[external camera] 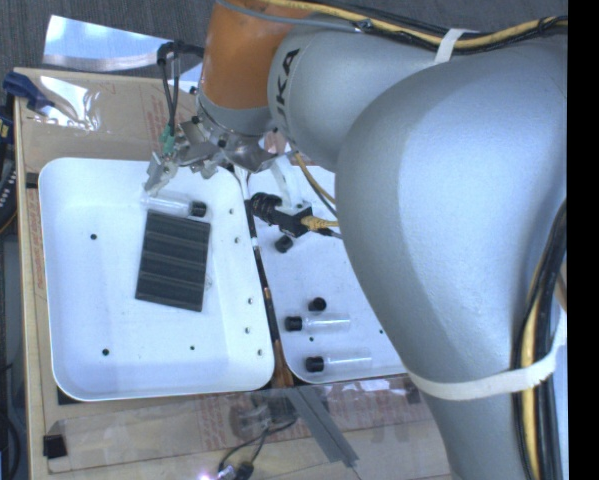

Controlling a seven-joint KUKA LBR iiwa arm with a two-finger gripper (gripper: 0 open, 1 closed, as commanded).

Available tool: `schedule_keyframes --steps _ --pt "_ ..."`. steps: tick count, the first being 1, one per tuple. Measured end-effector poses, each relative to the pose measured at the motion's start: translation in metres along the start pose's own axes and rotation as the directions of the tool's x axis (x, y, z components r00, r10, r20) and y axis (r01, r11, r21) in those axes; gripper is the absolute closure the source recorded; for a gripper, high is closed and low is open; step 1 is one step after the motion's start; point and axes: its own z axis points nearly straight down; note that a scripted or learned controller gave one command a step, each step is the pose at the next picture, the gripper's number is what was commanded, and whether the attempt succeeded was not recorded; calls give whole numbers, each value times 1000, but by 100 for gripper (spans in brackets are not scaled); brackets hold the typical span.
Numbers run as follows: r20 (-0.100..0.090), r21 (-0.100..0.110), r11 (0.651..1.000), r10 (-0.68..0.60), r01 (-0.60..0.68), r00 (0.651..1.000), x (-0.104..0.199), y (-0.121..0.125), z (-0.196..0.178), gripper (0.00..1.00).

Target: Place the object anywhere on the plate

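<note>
A grey KUKA arm (449, 168) is reaching in from the right over two white bins, its hand (184, 158) hovering above the far edge of the left bin (69, 298). Just beneath it, a clear vial with a black cap (179, 208) is lying on its side, touching the top edge of the dark ribbed plate (173, 261). Whether the hand is gripping anything cannot be told from this angle. Two more capped vials (319, 322) (334, 364) are lying in the right bin (329, 258). The vial is looking light, rigid and smooth, likely to roll or slip; the safest hold is probably across the middle of its barrel, squeezed gently
</note>
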Motion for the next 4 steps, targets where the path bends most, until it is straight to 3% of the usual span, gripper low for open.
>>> schedule_keyframes --steps 1,2,3,4 --pt "2 -1 998 59 -59 998 56 19 17 0" --pt "0 3 1000 -29 29 1000 107 -19 -29 0" --pt "2 6 972 236 -236 972 118 -3 86 0" --pt "1 0 994 105 -105 994 100 -18 2 0"
